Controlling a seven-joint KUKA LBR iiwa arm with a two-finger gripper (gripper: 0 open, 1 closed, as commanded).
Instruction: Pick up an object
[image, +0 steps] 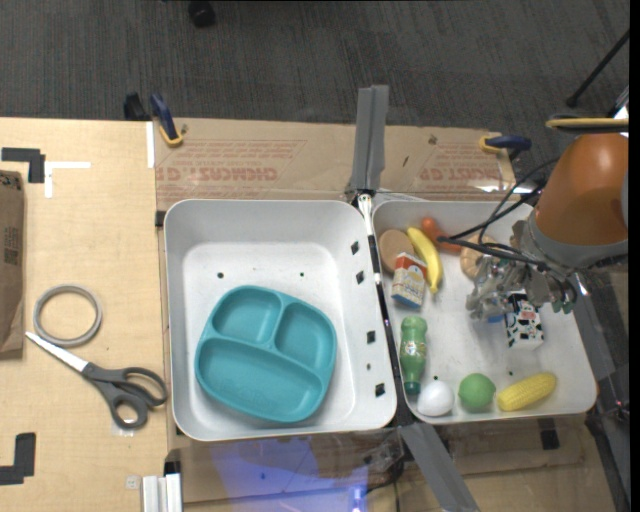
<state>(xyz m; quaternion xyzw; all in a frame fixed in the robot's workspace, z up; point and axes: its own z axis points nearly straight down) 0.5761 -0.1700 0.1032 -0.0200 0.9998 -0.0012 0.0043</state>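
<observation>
My gripper (492, 292) hangs low over the middle of the right bin (570, 400), with the grey arm and its orange band (590, 190) coming in from the right. Just right of and below it stands a small black-and-white cow toy (523, 326). To its left lie a yellow banana (426, 256) and a small carton (407, 281). A green bottle (412, 350), a white ball (435, 399), a green ball (477, 391) and a yellow corn cob (527, 391) lie along the bin's front. I see nothing held in the gripper.
The left bin (190, 250) holds a teal divided plate (266, 352). On the bench to the left lie scissors (105, 380) and a tape ring (67, 314). A tan round piece (394, 244) and a small orange thing (429, 226) sit at the right bin's back.
</observation>
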